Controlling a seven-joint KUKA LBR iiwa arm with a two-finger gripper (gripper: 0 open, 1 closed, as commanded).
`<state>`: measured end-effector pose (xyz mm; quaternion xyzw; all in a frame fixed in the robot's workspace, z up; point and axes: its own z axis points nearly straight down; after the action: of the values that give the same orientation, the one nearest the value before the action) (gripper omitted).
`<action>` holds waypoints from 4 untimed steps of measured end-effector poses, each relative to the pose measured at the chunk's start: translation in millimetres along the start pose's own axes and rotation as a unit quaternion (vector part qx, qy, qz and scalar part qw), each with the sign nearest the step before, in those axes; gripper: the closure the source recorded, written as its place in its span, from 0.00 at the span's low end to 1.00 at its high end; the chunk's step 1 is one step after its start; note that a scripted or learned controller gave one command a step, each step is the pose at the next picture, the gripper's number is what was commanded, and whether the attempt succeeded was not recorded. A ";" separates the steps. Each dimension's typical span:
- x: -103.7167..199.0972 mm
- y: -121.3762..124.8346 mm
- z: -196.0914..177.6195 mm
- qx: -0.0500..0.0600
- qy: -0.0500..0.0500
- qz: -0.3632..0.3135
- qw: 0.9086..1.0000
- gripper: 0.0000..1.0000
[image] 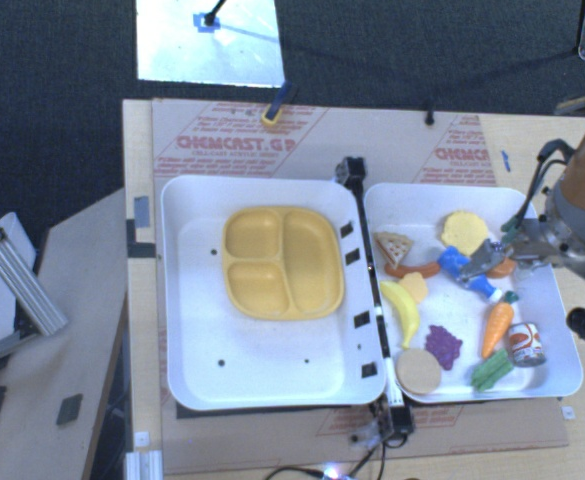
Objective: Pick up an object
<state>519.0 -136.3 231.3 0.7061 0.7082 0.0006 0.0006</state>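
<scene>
Blue bottle (469, 273) | long axis slants toward lower right | gripper (493, 256) fingers: cannot tell

fixed overhead | slanted down | bench (452, 128), both bins (187, 298)

Dark carpet floor (52, 58) covered upper part of view. Pale square panel (209, 28) lay on carpet near top, thin dark rod slanting across it. Black cable (442, 63) trailed over carpet toward upper right. Light wooden bench (142, 298) stood below, clear sheet with red lettering (237, 140) laid on its top. Aluminium frame bar (12, 273) slanted at left edge. Light even, shadows soft.
</scene>
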 end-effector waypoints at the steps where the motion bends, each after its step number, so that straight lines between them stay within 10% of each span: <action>1: 1.9 0.7 62.8 0.003 0.001 0.001 1.000 0.00; 3: 4.1 7.1 148.3 0.002 0.000 0.001 1.000 0.00; 4: 3.6 8.3 136.2 0.000 0.000 0.001 1.000 1.00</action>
<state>527.6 -132.6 95.1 0.7066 0.7076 0.0009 0.0008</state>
